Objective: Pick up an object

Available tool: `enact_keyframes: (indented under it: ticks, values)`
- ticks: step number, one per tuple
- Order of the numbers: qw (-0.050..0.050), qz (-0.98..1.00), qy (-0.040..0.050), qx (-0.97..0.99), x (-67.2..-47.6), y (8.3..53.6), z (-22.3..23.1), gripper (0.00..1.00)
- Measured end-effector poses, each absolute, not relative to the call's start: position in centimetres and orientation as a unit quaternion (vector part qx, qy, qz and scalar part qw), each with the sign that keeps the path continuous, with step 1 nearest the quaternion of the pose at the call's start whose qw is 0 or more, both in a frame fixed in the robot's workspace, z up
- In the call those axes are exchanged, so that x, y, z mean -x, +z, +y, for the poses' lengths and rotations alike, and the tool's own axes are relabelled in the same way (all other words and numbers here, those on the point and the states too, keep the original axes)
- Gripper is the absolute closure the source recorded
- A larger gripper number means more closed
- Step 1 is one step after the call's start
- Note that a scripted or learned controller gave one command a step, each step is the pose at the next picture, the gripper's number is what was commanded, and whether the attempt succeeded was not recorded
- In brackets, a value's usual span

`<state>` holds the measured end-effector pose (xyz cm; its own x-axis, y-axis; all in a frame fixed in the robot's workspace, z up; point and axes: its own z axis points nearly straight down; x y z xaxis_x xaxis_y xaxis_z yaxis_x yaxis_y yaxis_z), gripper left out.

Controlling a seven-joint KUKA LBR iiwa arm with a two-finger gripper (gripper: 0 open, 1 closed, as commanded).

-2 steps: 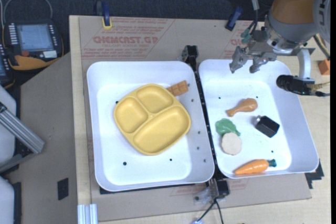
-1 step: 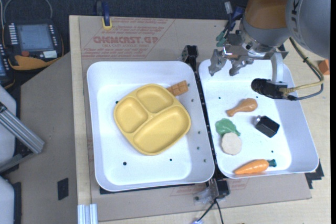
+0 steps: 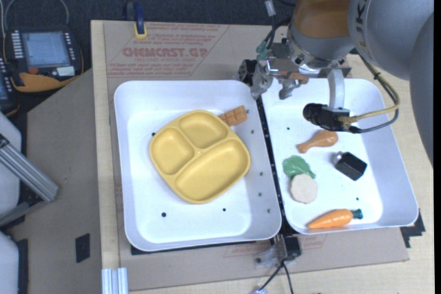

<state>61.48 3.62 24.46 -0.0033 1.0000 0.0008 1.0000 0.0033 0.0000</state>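
We see the claw over the right white bin, near a tan plastic drumstick; we cannot tell its opening.

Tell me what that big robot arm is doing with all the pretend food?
The robot arm's gripper hangs over the top of the right bin, near the wall between the two bins. Its job is to pick something up, but it holds nothing that can be seen. Below it lie a toy chicken leg, a black block, a white and green vegetable and a carrot. The left bin has a yellow divided plate.
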Motion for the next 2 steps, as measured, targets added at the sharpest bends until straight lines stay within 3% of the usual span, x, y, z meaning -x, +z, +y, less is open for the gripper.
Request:
enact_keyframes:
  ticks: [1,2]
  values:
    - [0.000,-0.709,-0.0006,0.706,-60.86,24.86,8.93,1.00]
    - [0.000,-0.707,-0.0004,0.707,-60.88,24.86,8.73,0.00]
